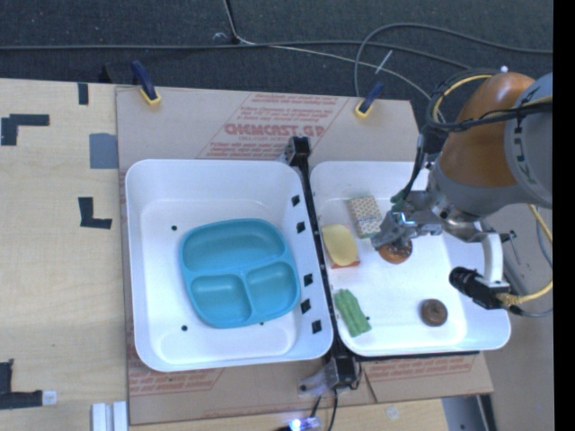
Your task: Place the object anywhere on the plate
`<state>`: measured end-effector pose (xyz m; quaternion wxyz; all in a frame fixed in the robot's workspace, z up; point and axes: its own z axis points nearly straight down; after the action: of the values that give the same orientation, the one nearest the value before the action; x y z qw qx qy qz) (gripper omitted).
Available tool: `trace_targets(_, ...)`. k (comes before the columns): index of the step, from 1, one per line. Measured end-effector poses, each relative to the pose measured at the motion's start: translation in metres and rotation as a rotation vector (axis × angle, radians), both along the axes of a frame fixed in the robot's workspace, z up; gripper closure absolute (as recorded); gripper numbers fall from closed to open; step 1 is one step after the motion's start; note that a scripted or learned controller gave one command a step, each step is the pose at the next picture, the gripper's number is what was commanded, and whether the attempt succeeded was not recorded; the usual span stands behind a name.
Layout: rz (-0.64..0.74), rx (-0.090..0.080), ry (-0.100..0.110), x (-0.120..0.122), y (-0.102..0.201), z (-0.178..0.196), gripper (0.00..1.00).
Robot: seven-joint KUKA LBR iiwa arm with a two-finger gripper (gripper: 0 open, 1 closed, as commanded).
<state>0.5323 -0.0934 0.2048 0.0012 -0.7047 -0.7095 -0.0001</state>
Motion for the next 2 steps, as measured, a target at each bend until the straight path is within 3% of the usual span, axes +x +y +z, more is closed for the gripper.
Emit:
trace_targets(1, 0.000, 0.000, 0.000, 0.018, 0.049, -0.008, 1.00)
trace_targets(2, 0.000, 0.000, -0.002, 0.037, 0.102, 0.006, 1.00)
